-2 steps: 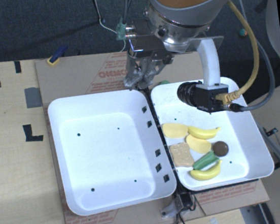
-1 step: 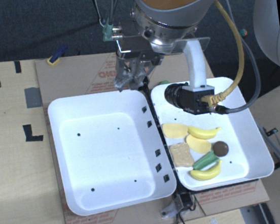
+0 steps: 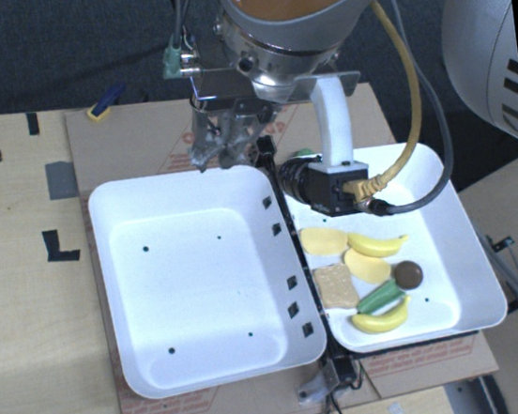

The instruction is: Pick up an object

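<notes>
**Yellow and tan toy food sitting in the right bin while the gripper hangs over the back rim**

White plastic is what I am mostly looking at: two shallow bins side by side on a cardboard sheet on the bench. The left bin is showing its bare floor with a few small dark dots. The right bin is holding all the pieces, gathered toward its near left part.

A pale yellow slice is lying closest to the divider. Just beside it a banana is curving to the right, with another pale yellow piece under it. A tan cracker-like square is sitting against the divider, a brown round piece is resting to the right, and a green piece is lying across a second banana nearest the front rim.

The arm is reaching in from above, and its gripper is hanging over the back edge of the left bin, near the divider, well apart from the food. The fingers are blurred against the cardboard, so I cannot tell how far open they are, and I am seeing nothing between them.

A black cable is looping over the right bin's back corner.
</notes>
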Controlling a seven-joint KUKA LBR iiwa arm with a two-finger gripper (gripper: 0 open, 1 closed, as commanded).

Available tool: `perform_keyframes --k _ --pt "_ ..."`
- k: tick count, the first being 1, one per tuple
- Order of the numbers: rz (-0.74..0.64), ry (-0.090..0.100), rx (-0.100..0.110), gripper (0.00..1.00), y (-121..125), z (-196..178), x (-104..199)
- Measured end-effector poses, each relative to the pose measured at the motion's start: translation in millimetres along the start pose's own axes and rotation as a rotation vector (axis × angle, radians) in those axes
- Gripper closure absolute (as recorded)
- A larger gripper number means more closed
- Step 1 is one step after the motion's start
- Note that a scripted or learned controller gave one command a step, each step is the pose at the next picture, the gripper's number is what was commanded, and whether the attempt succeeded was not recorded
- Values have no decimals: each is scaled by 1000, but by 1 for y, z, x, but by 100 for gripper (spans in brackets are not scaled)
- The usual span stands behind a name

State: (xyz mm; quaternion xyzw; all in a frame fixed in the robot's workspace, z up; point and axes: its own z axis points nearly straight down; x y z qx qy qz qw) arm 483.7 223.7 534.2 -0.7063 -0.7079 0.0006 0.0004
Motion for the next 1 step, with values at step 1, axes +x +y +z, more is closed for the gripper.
perform_keyframes --k 1 --pt "2 0 0 100 0 0 9"
